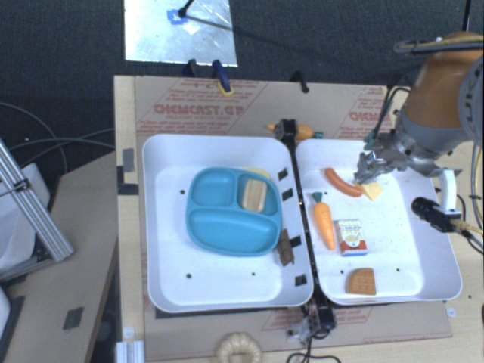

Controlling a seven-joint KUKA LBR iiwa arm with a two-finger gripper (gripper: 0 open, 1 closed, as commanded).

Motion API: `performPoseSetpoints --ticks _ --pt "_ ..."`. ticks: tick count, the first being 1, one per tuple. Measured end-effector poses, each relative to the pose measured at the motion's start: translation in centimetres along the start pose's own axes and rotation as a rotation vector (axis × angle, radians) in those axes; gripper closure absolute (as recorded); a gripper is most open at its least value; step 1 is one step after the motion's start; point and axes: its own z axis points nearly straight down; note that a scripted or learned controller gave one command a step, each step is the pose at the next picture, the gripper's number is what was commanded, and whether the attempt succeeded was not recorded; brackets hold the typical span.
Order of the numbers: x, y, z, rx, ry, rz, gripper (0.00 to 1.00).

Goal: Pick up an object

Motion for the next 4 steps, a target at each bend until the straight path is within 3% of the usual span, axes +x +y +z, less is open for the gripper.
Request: performPoseSetpoints --ticks 1,3,4 --pt "3.8 -1.7 0.1 0.001 0.000 0.000 1.00" --pt "3.7 -0.8 -1.8 -0.002 0.000 0.001 1.00" --pt "3.8 -1.7 -1.8 0.000 -0.001 0.005 1.00"
